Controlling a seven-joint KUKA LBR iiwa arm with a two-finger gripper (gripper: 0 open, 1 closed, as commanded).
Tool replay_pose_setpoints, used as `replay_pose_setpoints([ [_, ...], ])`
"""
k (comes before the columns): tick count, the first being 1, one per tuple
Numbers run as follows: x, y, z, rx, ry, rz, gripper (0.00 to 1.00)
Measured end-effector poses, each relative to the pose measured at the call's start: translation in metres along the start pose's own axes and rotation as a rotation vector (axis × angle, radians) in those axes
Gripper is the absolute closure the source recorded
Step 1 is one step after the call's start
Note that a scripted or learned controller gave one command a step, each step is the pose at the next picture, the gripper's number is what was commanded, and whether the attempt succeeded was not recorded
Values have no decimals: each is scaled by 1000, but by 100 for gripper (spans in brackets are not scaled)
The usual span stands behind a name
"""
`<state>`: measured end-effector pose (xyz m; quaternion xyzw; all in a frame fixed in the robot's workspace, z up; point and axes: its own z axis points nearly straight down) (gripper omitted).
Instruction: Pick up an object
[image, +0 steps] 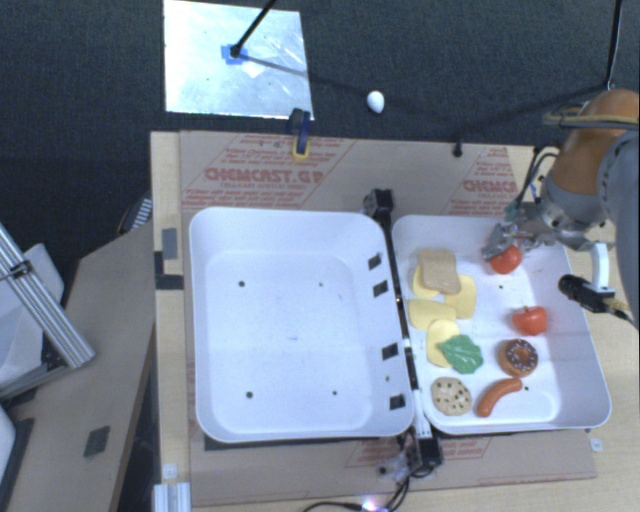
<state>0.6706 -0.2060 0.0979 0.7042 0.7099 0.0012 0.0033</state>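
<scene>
The end effector (503, 246) meets a red tomato (506, 260) at the right bin's (580, 345) one o'clock – its grip too blurred to tell – another tomato (530, 320) at three o'clock

Two shallow white plastic bins (290, 320). In the right one: tan bread slice (438, 270), pale yellow cheese pieces (432, 313), green leaf (462, 352), red tomatoes (530, 320), chocolate-glazed doughnut with sprinkles (520, 356), speckled beige cookie (451, 396), orange-brown sausage (499, 396).
</scene>
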Motion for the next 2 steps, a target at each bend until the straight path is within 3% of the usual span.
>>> replay_pose_setpoints([
  [1, 59, -8, -98, -7, 2, -1, 100],
  [2, 163, 1, -87, 3, 8, -6, 100],
])
